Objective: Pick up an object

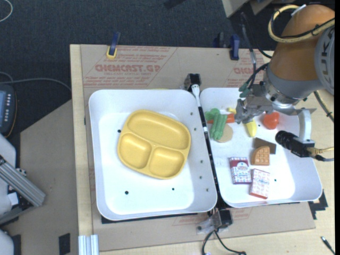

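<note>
The right white bin (297,187) holds a green vegetable toy (218,124) on a tan disc (225,134), a yellow piece (251,128), a red tomato-like toy (271,120), a waffle piece (261,155) by a brown square (265,144), and two small red-and-white packets (240,170) (260,184). My gripper (247,112) hangs over the bin's upper part, just above the yellow piece and between the green toy and the red toy. Nothing shows between its fingers.
The left white bin (106,158) carries a yellow three-compartment plate (154,143). A black cylindrical part (291,142) juts over the right bin's right side. Clamps (112,45) sit at the board's back edge. Cables trail at the front.
</note>
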Controlling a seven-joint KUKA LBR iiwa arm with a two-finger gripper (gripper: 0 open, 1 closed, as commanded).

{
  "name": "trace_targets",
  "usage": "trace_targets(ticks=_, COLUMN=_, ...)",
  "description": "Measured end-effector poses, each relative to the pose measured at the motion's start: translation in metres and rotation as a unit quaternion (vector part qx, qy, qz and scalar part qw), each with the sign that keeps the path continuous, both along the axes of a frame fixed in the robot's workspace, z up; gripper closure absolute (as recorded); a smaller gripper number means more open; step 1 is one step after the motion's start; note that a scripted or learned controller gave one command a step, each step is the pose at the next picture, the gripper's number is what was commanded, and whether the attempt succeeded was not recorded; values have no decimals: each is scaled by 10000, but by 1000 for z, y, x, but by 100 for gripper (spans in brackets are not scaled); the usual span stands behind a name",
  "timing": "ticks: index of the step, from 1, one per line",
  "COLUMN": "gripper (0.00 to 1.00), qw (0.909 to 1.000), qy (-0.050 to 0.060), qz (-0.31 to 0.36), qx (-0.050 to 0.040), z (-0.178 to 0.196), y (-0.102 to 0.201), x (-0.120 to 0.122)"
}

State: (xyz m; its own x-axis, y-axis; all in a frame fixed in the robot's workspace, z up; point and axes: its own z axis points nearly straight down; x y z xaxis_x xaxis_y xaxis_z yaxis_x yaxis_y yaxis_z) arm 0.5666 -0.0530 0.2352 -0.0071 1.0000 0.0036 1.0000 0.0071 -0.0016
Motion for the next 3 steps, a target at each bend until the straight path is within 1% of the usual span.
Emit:
trace_targets(ticks=1, gripper=100, qw=10000, qy=7, qz=-11, qx=-7, z=-9, y=47, x=-6)
trace_targets(ticks=2, gripper=100, qw=10000, qy=16, qz=-8, qx=-4, z=-21, y=98, x=-27)
trace_targets(ticks=3, gripper=100, qw=10000, qy=-20, qz=-21, qx=-11, z=0, y=113, x=-33)
